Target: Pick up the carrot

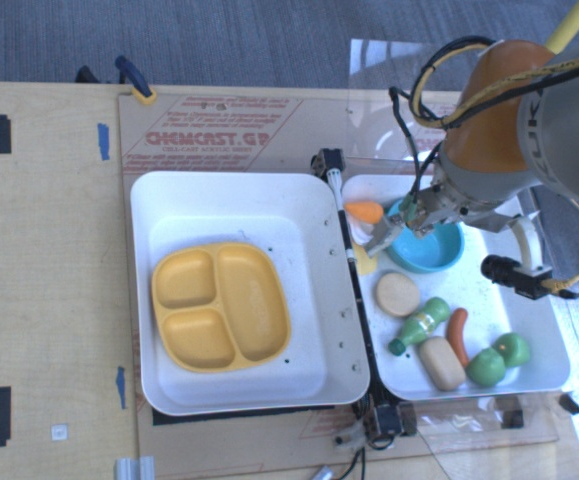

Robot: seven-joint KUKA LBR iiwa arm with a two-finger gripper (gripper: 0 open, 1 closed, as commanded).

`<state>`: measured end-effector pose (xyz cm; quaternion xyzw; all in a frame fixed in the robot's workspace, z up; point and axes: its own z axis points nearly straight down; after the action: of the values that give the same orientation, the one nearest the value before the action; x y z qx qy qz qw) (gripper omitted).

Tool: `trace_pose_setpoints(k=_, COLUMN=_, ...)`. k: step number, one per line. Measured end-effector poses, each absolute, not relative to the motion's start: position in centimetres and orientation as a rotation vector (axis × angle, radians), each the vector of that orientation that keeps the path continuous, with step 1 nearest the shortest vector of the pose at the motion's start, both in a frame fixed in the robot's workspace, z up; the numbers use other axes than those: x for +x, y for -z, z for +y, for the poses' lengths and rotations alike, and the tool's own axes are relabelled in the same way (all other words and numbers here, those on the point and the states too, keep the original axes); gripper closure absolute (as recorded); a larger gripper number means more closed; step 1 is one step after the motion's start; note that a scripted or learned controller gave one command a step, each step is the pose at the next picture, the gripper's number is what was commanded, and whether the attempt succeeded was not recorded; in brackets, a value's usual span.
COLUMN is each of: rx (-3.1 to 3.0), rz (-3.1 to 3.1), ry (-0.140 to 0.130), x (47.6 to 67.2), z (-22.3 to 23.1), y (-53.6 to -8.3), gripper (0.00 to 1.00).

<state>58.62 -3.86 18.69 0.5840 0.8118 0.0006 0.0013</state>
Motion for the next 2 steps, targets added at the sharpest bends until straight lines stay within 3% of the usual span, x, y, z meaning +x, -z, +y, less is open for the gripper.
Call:
trace_pose_setpoints(k=1, rx=1.973, rz=2.443, ry=0.005, x=62.9, z=-11.1, y=-15.6, gripper=0.0)
trace_pose_setpoints(k=2, rx=1.868, rz=2.521, ry=-0.008, x=66.8, z=-1.4, y=-18.7, gripper=0.0)
